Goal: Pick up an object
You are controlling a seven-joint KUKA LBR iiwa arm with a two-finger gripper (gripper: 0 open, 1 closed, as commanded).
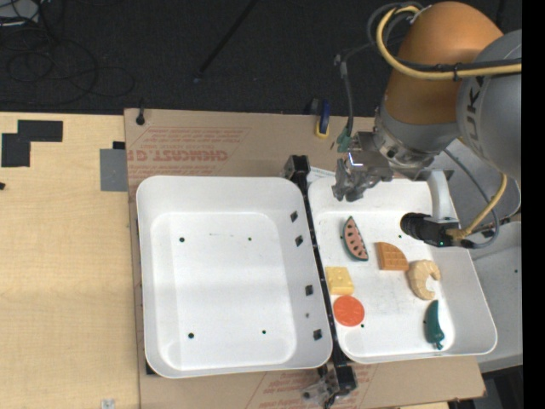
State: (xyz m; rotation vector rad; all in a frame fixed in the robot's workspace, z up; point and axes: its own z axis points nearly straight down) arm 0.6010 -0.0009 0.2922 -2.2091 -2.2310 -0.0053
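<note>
The 2 white bins sit side by side on the bench, and the right bin (477, 309) serves as the landmark because every candidate object lies in it. Above its far left corner the gripper (351, 187) hangs from the grey wrist, over bare floor and clear of all the pieces; nothing is visible between its tips, and whether it is open or closed cannot be told from this slanted view. Just toward the bin's middle from that corner lies a watermelon slice (355, 238), the nearest object to the tool. Beside it, closer to the bin's centre, rests a tan wedge (392, 256), with a pale croissant-like piece (423, 278) touching or nearly touching its near side. Along the bin's left wall sit a yellow block (339, 279) and, just nearer the camera, an orange disc (348, 311). A teal piece (434, 325) lies by the near right corner. The items lie loosely scattered, probably so that 1 can be taken without crowding. The left bin (162, 228) holds no objects. The pick appears not yet started; the watermelon slice looks like the likeliest target.
</note>
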